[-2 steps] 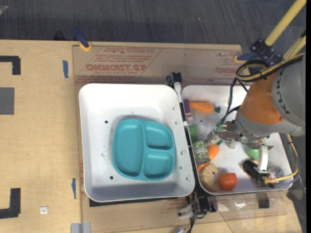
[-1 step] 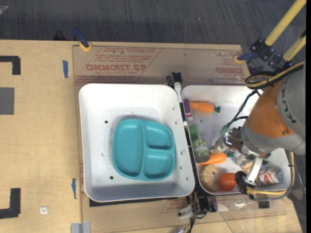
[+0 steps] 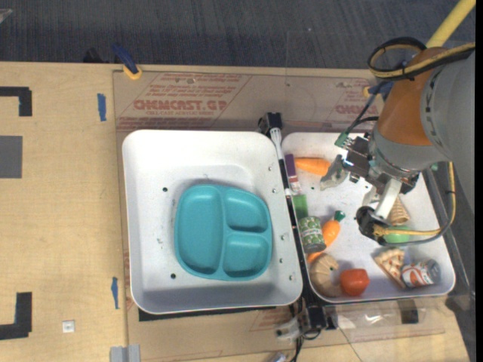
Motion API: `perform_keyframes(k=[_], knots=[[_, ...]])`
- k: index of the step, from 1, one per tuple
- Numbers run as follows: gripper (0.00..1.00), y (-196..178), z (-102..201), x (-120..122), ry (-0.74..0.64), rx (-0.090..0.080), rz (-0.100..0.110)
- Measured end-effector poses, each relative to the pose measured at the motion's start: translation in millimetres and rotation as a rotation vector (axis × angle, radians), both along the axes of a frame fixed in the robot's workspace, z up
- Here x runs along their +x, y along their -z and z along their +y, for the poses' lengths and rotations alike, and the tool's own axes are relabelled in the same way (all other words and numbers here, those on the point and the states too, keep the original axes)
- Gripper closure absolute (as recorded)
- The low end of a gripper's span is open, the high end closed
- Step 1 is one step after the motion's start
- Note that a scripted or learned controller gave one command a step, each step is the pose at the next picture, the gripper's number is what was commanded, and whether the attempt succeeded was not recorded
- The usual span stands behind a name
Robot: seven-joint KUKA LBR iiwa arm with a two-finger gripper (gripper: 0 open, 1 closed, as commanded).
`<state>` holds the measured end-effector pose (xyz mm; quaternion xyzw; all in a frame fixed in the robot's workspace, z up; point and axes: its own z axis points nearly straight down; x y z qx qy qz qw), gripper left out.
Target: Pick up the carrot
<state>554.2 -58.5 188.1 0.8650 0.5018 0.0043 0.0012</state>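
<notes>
The carrot (image 3: pixel 310 166), an orange tapered piece, lies near the back left corner of the right bin (image 3: pixel 445 266). My gripper (image 3: pixel 336 173) hangs just to the right of the carrot's thick end, low over the bin, with nothing seen in its grasp. The grey arm with its orange band comes in from the right above the bin's back half.
The right bin also holds a stubby orange vegetable with a green stem (image 3: pixel 331 231), a green can (image 3: pixel 309 231), a red tomato (image 3: pixel 355 281), a brown bread piece (image 3: pixel 324 270), a pizza slice (image 3: pixel 390 262), a small tin (image 3: pixel 419 274) and a shell-like cone (image 3: pixel 398 213). A teal divided plate (image 3: pixel 223 232) lies in the left bin (image 3: pixel 151 172).
</notes>
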Motion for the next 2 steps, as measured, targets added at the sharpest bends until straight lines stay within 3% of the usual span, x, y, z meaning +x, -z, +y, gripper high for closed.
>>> perform_keyframes(k=[1,2], knots=[[0.0,93,-43,-29,-0.221,-0.002,0.013],[0.0,99,-38,-68,0.0,-0.004,-0.006]])
